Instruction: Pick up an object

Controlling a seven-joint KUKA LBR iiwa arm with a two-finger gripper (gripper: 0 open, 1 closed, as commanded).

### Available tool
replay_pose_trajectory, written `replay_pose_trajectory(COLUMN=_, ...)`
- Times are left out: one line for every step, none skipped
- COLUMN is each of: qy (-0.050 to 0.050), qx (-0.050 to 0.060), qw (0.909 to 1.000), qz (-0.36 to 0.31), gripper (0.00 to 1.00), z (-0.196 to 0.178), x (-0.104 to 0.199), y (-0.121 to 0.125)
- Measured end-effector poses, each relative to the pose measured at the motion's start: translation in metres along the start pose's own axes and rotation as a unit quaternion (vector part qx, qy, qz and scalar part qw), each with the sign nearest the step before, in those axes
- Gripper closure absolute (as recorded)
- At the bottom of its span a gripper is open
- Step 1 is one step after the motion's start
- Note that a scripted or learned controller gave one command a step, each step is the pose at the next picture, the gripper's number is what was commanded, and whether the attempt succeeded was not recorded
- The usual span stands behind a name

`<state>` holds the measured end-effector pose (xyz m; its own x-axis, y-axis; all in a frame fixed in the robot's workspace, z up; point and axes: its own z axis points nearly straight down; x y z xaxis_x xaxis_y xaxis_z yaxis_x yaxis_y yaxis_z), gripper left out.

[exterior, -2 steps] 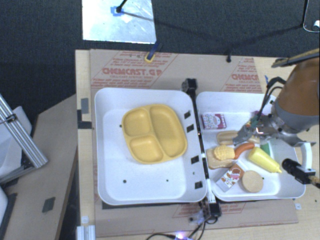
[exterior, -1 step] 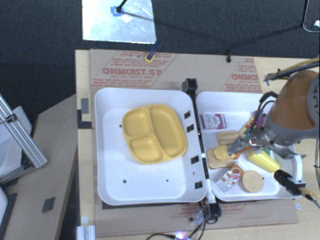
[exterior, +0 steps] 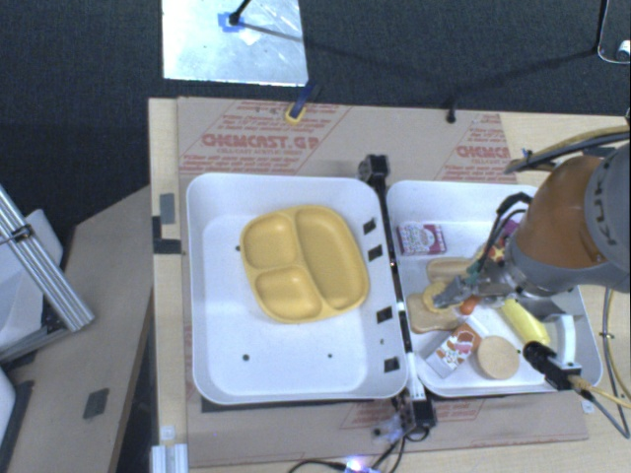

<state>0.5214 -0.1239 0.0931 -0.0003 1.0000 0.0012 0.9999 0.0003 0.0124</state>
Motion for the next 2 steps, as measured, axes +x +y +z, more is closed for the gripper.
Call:
replay_pose_trajectory(qy=-0.002, qx=-0.005, qw=1.0, qz=0.0, gripper=1.0, z=-0.014, x=-0.001, y=0.003)
replay_pose_trajectory(qy=-0.001, qx=0.004, qw=1.0, qz=-0.002, gripper=1.0, z=-0.058, x=-0.001, y=0.0)
